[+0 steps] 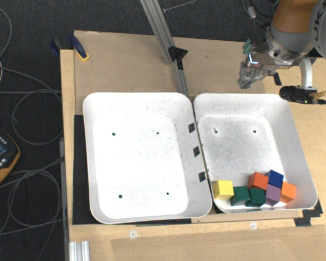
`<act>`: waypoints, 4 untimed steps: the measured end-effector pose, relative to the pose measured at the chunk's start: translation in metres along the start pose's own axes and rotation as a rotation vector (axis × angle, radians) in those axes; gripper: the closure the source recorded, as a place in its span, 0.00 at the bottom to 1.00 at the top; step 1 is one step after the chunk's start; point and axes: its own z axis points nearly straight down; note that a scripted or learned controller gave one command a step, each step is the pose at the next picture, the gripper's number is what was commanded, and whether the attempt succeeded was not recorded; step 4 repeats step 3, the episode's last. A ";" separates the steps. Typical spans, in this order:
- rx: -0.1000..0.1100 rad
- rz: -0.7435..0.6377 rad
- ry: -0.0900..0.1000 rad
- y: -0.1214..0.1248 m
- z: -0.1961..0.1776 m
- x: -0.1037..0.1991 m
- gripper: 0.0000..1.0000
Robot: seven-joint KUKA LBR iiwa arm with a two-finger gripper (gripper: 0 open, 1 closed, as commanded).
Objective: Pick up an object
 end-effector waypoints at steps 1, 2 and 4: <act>0.008 -0.005 0.004 -0.005 0.010 0.057 1.00; 0.008 -0.005 0.004 -0.021 0.001 0.110 1.00; 0.009 -0.006 0.004 -0.037 0.011 0.173 1.00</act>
